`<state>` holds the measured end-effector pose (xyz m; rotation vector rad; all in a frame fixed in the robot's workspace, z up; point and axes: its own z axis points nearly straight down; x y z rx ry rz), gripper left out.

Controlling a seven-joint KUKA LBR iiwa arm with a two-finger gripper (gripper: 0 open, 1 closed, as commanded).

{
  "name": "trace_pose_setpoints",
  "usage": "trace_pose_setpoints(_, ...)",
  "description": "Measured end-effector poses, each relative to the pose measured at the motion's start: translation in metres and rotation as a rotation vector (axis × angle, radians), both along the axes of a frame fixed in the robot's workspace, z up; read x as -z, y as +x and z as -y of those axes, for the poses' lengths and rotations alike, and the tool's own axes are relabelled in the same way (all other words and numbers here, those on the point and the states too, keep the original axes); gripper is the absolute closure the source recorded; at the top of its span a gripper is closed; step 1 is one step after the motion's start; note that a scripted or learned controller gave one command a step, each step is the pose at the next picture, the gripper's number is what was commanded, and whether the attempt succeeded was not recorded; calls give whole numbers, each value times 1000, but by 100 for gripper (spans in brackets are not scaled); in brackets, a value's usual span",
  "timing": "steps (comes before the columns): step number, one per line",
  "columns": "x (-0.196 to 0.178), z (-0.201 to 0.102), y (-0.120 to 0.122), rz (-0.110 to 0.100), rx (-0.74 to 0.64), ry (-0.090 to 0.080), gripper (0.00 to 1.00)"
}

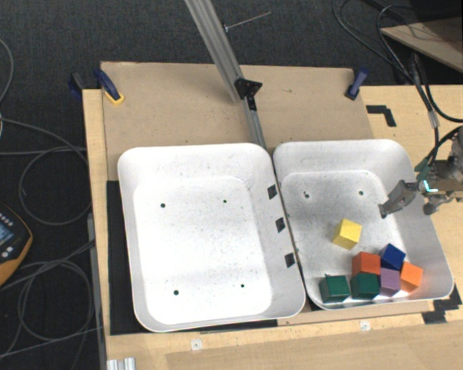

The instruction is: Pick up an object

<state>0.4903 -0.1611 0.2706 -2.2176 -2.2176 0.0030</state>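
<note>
No lettering is readable. My gripper (414, 198) hangs spread apart, gripping nothing; below it, toward my left, sits a matte yellow cube (346, 234).

The arm is cut off by the right edge, so just the gripper (411, 201) and a bit of wrist show; one dark finger (393, 199) is plain, the other blurs into the bin rim, and whether they are apart or closed cannot be told. In the right bin (345, 154), the purple cube (390, 281) is partly covered by the blue cube (393, 255) and orange cube (411, 275). A device (3, 242) at the left edge is cropped.
</note>
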Motion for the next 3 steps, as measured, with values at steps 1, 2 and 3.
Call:
trace_pose_setpoints(1, -2, 0, 1, 5, 0, -1, 0)
trace_pose_setpoints(2, 58, 0, 7, -2, 0, 1, 0)
trace_pose_setpoints(3, 122, -2, 5, -3, 0, 1, 0)
